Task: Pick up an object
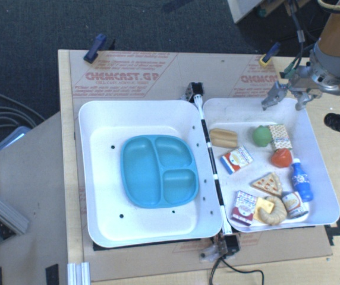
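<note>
My gripper [287,100] hangs open over the far edge of the right bin [235,108], its two grey fingers spread with nothing between them. Below it in that bin lie a green ball [263,135], a checkered box [280,136], a red tomato [282,157], a tan bread roll [224,138], a small red-and-white carton [236,159], a blue bottle [301,180], a pizza slice [268,184], a red packet [245,208], a cheese wedge [265,206], a bagel [272,216] and a small jar [293,204].
The left bin [93,159] holds a blue divided plate [159,171]. A black hinge strip [208,159] separates the two bins. Blue clamps [95,47] [269,53] sit at the board's far edge. Cables lie off the bench at the left.
</note>
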### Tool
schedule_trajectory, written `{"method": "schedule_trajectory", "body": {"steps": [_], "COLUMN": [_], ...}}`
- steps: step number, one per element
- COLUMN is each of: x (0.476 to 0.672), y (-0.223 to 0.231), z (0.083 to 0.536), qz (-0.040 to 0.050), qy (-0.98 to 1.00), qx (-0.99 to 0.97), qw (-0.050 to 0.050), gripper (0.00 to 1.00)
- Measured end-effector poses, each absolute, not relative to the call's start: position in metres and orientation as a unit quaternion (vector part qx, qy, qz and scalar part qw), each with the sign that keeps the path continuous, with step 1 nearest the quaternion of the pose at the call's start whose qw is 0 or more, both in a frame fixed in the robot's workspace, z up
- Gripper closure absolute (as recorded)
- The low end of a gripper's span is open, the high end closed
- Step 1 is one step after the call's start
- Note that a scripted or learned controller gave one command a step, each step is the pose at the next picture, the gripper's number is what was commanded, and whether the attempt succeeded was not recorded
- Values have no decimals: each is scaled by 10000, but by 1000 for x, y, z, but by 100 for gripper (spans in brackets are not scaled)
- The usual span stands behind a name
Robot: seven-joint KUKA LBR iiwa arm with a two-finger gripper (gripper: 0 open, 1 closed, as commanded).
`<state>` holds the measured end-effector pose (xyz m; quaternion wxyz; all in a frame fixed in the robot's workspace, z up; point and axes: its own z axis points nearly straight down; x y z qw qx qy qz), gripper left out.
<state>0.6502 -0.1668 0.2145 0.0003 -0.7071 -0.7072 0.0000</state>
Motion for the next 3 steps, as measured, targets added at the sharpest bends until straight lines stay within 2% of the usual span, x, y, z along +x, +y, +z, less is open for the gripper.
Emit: {"method": "schedule_trajectory", "body": {"steps": [1, 2, 3], "x": [653, 654, 654], "y": [-187, -188, -188], "z": [90, 102, 102], "qz": [-16, -20, -19], "qy": [-7075, -7078, -7078], "qx": [-7067, -7064, -7064], "qw": [-39, -76, -73], "gripper": [0, 100, 0]}}
